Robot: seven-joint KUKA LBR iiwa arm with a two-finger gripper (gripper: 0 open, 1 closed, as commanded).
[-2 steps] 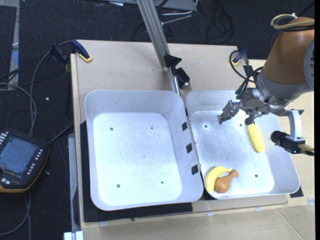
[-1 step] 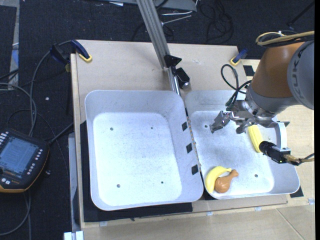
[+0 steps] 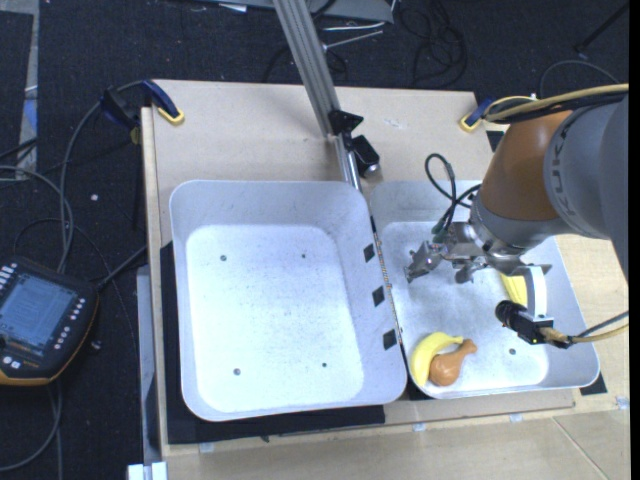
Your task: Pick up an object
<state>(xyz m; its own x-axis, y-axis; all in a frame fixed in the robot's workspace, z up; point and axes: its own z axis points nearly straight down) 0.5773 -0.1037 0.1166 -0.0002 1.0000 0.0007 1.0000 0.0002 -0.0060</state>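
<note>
The gripper [image 3: 422, 265] sits at the centre right of the frame, over the upper left part of the right bin [image 3: 395, 208], with bare white floor beneath it. It is seen end-on and tangled with its own metalwork, so I cannot tell whether it is open or shut. It is apart from every object in the bin.

Behind it, toward the right edge, the grey arm with its orange band [image 3: 525, 168] comes in across the bin's far corner. Just right of the gripper and partly under the wrist lies a yellow and white object [image 3: 521, 288] (too hidden to name).

Nearer the lower edge, a yellow toy banana [image 3: 430, 345] lies against the bin's lower left wall, and an orange-brown toy drumstick [image 3: 448, 364] touches it on its right. Both are well clear of the gripper.

The left bin [image 3: 182, 208] fills the middle of the frame. Both bins rest on a pale wooden bench [image 3: 250, 128]. A slanted aluminium post [image 3: 305, 58] runs down from the top centre to the bins' shared edge. A handheld control pendant [image 3: 35, 318] lies on the dark floor at the far left.
</note>
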